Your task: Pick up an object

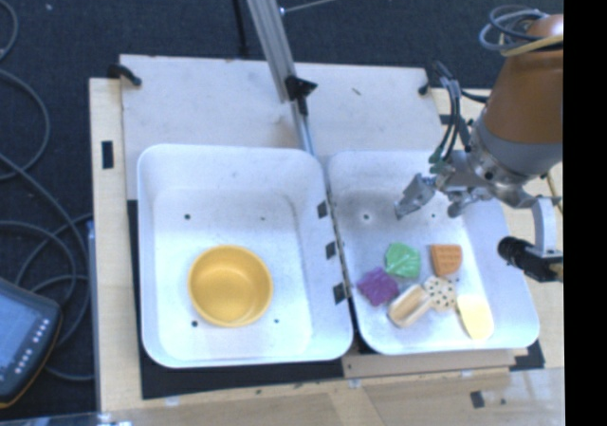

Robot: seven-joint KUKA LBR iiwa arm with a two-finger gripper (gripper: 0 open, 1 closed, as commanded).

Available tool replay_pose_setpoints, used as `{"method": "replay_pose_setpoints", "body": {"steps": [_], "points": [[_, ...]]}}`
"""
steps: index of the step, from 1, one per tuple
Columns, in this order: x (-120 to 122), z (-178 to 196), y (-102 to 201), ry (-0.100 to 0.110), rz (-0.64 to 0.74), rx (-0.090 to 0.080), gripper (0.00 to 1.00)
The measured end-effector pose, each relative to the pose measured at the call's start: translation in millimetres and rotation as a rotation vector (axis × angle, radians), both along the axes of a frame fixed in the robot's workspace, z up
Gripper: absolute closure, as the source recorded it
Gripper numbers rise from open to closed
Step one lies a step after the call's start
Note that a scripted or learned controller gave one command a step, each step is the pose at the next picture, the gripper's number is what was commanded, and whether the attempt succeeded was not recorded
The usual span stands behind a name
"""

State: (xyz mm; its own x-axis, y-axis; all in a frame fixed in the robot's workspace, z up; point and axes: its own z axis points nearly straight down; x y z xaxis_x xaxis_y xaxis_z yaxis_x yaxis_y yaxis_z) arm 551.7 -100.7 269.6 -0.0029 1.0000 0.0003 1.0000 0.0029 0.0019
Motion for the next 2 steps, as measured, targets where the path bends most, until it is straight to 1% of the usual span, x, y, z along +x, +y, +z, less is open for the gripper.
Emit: {"method": "replay_pose_setpoints", "body": {"steps": [1, 2], "points": [[0.0, 0.1, -0.2, -0.001, -0.002, 0.0, 0.0], [-0.2, -62.1, -6.0, 0.007, -0.004, -0.002, 0.0]]}}
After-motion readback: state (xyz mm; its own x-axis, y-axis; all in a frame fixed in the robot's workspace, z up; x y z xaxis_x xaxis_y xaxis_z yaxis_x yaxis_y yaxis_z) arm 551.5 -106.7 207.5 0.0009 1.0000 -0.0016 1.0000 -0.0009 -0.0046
